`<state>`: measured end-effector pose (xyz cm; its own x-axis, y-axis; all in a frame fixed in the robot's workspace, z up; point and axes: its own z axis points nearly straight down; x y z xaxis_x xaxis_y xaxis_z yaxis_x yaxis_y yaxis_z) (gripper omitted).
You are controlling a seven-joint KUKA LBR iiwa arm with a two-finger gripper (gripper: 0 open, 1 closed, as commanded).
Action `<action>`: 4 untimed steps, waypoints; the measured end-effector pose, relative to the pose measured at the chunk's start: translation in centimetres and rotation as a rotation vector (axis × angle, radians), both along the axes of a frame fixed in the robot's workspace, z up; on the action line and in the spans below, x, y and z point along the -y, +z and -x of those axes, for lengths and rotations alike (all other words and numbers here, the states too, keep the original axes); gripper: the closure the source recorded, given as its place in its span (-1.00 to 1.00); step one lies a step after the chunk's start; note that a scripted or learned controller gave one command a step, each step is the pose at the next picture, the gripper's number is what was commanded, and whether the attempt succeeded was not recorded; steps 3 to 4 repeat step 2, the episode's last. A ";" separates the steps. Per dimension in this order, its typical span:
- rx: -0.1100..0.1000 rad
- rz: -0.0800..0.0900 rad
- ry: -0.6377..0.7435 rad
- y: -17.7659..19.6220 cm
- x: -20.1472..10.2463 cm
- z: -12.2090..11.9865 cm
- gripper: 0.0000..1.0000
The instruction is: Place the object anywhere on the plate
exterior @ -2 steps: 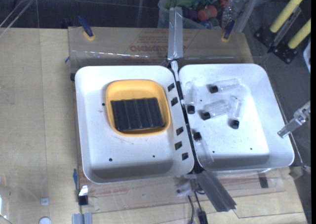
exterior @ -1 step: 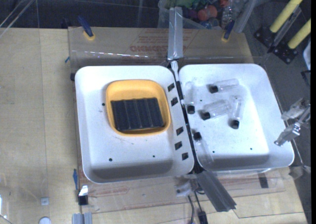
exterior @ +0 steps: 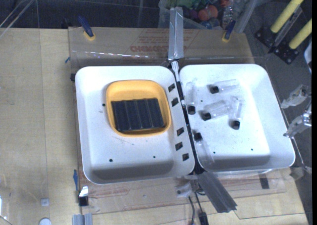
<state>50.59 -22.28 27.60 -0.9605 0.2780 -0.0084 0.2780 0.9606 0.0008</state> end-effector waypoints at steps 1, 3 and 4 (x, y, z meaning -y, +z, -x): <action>-0.001 -0.001 -0.042 4.4 0.0 2.5 -1.00; 0.008 0.001 -0.048 5.5 0.2 2.4 1.00; 0.008 0.001 -0.048 5.5 0.2 2.4 1.00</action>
